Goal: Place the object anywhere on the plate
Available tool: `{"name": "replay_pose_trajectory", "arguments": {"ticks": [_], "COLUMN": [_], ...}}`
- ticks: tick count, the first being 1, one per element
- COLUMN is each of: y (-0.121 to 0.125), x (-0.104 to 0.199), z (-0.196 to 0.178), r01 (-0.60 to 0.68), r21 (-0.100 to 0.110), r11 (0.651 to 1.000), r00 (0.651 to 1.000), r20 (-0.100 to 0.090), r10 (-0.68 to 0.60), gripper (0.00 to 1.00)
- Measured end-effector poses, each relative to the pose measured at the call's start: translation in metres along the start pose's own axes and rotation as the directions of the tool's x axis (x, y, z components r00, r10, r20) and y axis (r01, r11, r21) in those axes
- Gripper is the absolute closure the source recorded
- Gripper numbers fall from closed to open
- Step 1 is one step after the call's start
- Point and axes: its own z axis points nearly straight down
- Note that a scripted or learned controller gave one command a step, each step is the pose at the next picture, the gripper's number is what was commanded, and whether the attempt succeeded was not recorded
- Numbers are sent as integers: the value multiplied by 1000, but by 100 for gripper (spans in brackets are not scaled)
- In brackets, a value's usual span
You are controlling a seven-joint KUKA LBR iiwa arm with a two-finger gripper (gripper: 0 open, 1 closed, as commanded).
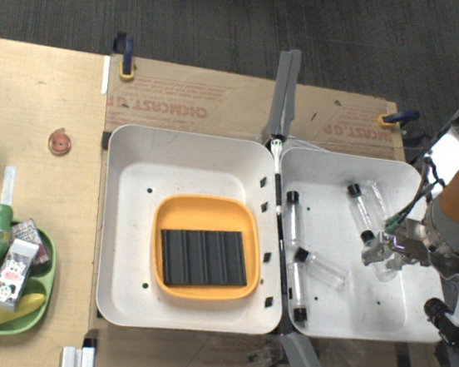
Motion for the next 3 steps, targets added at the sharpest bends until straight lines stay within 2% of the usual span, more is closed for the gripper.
{"name": "replay_pose_trajectory", "arguments": {"ticks": [1, 2, 3], "y": [70, 135, 169], "x": [4, 6, -1], "z": [-59, -50, -11], "r01": [149, 379, 617], "r21": [1, -1, -1], "r11": [989, 925, 787], "r00": [989, 925, 787], "r20": [2, 3, 3], "r10": [-149, -379, -617], "gripper": [100, 100, 100]}}
